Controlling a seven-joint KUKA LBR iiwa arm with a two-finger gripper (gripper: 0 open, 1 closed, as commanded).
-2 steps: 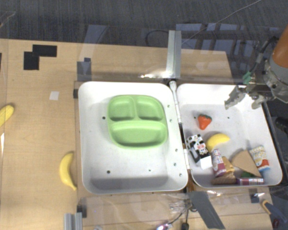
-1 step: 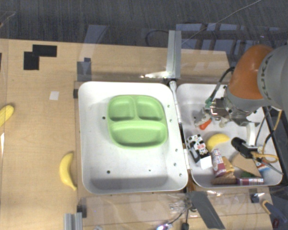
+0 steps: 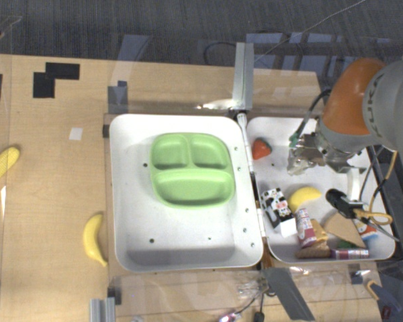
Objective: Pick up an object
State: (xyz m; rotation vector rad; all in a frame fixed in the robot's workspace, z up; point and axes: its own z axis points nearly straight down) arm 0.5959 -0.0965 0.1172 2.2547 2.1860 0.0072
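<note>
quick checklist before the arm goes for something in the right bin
1. Gripper over the right bin: ok.
2. Nothing seen between the fingers: ok.
3. Fingers open enough to grasp: cannot tell.
4. A target standing apart: ok, the red object lies alone near the bin's left wall.
5. Lemon free to grasp: not ok, the cow toy and bottle crowd it.
6. Green tray out of the way in the left bin: ok.

A green divided plate (image 3: 190,168) lies mid-left bin (image 3: 124,200). The gripper (image 3: 302,158) hangs over the right bin (image 3: 383,250), near a red object (image 3: 261,149), possibly a strawberry; a lemon (image 3: 305,196) sits toward the bin's middle.
</note>
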